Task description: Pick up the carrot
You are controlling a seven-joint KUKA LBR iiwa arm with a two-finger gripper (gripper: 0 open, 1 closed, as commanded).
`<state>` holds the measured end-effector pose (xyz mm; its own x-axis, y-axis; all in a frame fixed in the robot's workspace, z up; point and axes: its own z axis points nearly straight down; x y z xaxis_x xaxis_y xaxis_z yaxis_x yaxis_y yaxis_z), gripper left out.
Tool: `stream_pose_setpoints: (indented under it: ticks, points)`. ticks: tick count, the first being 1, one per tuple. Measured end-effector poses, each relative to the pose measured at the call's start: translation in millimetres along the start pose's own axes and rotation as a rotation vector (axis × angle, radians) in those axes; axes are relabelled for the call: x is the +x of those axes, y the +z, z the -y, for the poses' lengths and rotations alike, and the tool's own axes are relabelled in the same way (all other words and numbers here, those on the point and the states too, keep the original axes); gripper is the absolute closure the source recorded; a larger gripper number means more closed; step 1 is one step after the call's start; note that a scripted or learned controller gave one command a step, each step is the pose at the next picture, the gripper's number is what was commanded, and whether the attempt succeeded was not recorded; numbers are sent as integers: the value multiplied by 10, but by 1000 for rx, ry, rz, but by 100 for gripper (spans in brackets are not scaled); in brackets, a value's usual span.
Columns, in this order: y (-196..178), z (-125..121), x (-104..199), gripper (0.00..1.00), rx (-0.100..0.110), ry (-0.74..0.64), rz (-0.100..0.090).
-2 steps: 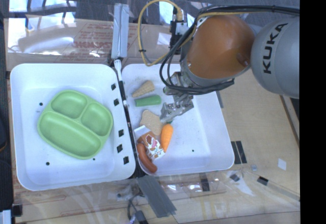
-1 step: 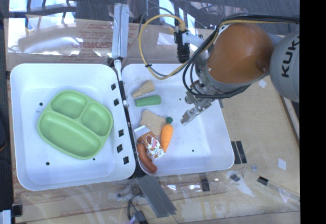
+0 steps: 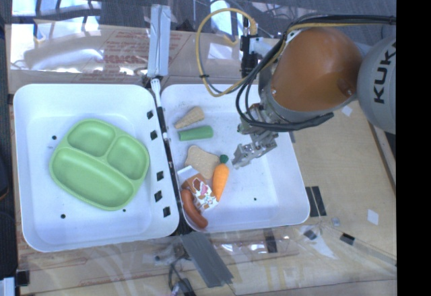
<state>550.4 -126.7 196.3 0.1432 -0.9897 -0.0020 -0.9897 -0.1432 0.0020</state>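
The gripper (image 3: 248,153) hangs just right of the carrot (image 3: 219,180); whether its fingers are spread, I cannot tell. Centre over the carrot; descend; close across its narrow width.

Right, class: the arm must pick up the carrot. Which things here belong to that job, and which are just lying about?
Job: carrot, gripper, right bin.

Lying about: green cylinder, sausage, bread slice, green divided plate, left bin.

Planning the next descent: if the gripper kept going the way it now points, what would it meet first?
Probably the carrot, lying just beyond the gripper toward lower left in the right bin; depth is unclear, so it might touch bin floor first.
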Motion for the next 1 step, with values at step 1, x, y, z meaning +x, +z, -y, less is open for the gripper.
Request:
stream_pose_setpoints:
  ticks: [1]
  points:
    - [1000,507,-276,100,4,-255,-4]
